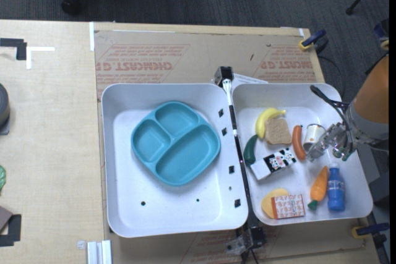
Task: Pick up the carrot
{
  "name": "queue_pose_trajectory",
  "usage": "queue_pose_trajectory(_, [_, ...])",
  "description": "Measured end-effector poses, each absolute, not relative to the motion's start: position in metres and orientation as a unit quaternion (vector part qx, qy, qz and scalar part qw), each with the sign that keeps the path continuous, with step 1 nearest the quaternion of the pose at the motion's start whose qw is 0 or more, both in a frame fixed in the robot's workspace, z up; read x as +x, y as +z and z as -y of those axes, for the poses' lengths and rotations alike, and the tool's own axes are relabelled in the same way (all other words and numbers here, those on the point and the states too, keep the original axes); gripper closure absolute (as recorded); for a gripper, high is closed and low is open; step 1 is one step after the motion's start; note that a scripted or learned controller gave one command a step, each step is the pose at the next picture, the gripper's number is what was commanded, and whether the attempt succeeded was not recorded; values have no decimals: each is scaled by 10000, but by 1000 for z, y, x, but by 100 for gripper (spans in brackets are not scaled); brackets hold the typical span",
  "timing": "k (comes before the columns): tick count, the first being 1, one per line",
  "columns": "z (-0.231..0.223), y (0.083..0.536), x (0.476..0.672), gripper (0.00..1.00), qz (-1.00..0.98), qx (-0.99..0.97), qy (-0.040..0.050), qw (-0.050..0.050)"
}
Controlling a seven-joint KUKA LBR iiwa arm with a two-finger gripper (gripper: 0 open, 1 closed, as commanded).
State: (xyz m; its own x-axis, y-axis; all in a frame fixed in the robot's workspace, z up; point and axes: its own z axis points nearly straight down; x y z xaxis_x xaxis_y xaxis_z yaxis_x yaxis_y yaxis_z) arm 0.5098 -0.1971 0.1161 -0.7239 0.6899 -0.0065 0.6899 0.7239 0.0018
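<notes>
While the carrot [319, 184] lies in rt bin [357, 204] w/ banana [267, 120], blue plate [176, 142] sits in left bin [111, 195]; gripper [335, 143] state unclear.

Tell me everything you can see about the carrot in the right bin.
The carrot is a small orange toy, plastic by its look, with a green leafy end. It lies flat on the floor of the right bin, slightly tilted, its green end pointing toward the near edge. The blue bottle lies right beside it, seemingly touching. The gripper is above and behind it, apart from it.
</notes>
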Motion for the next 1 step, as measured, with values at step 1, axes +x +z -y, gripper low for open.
queue_pose_trajectory(1, [197, 116, 510, 0, -9283, 3719, -2, 31])
